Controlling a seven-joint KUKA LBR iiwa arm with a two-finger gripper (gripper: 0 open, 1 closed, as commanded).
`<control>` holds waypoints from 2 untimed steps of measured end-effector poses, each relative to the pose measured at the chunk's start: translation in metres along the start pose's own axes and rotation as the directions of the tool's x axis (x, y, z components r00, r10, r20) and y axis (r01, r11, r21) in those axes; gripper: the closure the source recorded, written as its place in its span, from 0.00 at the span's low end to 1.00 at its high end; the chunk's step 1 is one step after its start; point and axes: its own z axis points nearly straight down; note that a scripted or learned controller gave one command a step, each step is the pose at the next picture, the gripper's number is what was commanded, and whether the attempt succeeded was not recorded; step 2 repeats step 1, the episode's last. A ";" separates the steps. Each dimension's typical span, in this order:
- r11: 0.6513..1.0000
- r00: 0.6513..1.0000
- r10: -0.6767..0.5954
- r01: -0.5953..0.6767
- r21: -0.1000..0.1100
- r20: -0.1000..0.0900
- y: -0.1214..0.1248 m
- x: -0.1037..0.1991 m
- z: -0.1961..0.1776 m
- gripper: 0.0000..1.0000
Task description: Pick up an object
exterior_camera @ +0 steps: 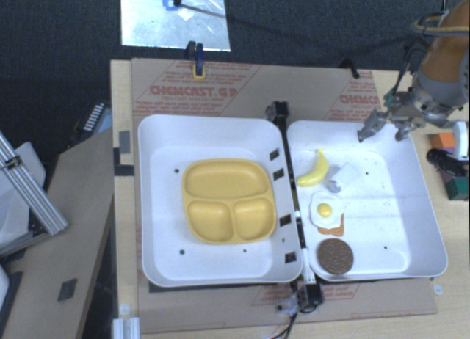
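Observation:
In the right bin lie a yellow banana, a fried egg on toast, a brown round patty and a small clear grey piece. My gripper hangs at the right bin's far edge, up and to the right of the banana, well apart from it. Its two fingers stand apart with nothing between them.
The left bin holds a yellow three-compartment tray. A black hinge strip runs between the bins. Orange and dark items sit off the bench at the right. A silver sheet lies at the back.

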 end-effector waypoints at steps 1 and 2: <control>1.000 1.000 -0.003 0.003 -0.013 0.003 0.003 0.001 -0.009 0.00; 1.000 1.000 -0.003 0.003 -0.013 0.003 0.003 0.001 -0.009 0.00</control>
